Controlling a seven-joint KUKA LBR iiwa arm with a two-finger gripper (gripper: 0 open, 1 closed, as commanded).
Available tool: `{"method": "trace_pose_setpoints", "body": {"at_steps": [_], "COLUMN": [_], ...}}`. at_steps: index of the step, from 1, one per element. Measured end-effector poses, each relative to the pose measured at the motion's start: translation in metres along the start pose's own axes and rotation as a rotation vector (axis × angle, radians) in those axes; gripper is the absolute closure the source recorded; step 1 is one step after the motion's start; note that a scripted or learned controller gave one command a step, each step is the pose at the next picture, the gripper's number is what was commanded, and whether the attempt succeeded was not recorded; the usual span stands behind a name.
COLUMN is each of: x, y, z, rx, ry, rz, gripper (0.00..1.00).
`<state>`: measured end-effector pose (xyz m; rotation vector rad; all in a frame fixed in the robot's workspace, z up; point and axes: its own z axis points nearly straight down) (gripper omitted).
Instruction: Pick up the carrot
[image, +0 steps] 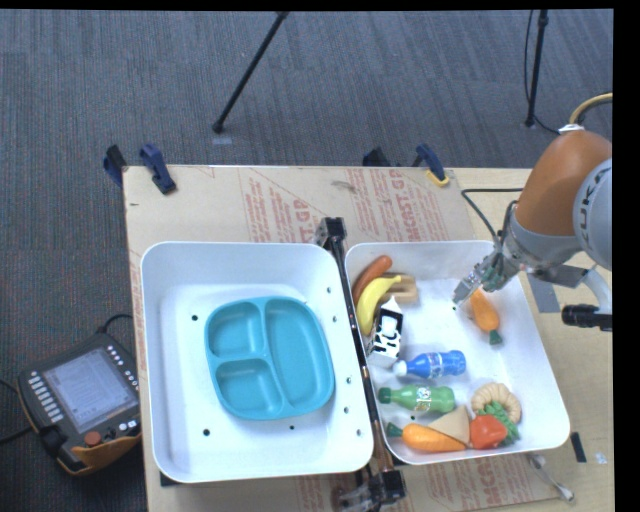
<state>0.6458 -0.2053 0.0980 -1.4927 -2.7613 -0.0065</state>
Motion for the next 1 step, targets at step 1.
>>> {"method": "trace_pose_setpoints", "body": {"at_steps": [1], "x": [0.0660], "y": [0.0266], "z": [0.0108], "rx": [0.004], "ry": [-0.002], "rz": [0.408], "gripper": [1.00]}}
